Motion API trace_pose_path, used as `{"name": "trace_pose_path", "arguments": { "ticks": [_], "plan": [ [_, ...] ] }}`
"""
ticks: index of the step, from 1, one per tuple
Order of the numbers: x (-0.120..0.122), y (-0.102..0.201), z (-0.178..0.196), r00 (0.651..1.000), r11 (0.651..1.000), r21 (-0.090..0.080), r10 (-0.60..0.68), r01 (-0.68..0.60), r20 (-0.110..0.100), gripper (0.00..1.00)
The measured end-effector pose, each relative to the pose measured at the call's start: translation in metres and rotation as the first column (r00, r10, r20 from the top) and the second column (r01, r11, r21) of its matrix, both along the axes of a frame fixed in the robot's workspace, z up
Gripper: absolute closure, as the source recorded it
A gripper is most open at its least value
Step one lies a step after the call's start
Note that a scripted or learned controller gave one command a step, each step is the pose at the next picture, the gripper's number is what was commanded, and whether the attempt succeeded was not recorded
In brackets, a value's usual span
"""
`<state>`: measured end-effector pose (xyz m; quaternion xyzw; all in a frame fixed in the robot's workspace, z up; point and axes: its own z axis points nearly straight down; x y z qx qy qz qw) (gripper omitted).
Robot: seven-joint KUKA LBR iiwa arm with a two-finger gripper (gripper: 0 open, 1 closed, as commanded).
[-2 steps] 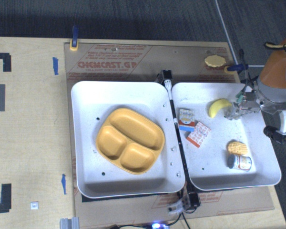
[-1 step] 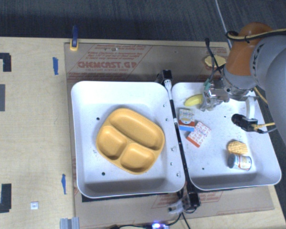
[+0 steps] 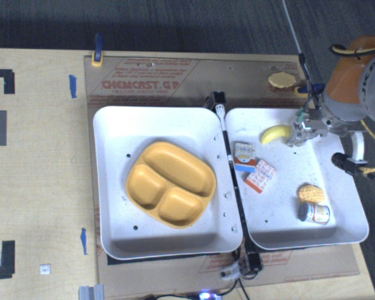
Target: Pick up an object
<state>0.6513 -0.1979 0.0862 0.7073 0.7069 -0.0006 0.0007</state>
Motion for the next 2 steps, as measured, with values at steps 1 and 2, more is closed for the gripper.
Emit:
{"name": "trace_pose_path", "arguments": {
  "ticks": [1,2],
  "plan": [
    [-0.023,-0.027,0.000,1.000,1.000,0.001,0.001,-0.001,0.000,1.00],
    [0.002,0.073,0.000,1.000,1.000,0.003,0.002,-0.002,0.002,1.00]
  ]
}}
